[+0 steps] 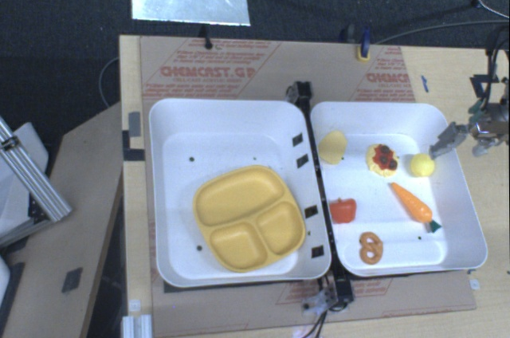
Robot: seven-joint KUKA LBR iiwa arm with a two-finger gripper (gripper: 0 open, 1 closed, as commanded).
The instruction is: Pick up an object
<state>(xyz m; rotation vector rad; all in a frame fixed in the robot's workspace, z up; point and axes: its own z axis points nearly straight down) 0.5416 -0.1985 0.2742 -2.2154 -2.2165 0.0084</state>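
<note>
Claw at frame's right edge, blurred; arm mostly cut off.

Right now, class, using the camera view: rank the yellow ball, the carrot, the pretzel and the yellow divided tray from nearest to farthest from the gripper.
1. Yellow ball, right bin, just beside the gripper.
2. Carrot, right bin, lower.
3. Pretzel, right bin's front.
4. Yellow divided tray, left bin.
</note>
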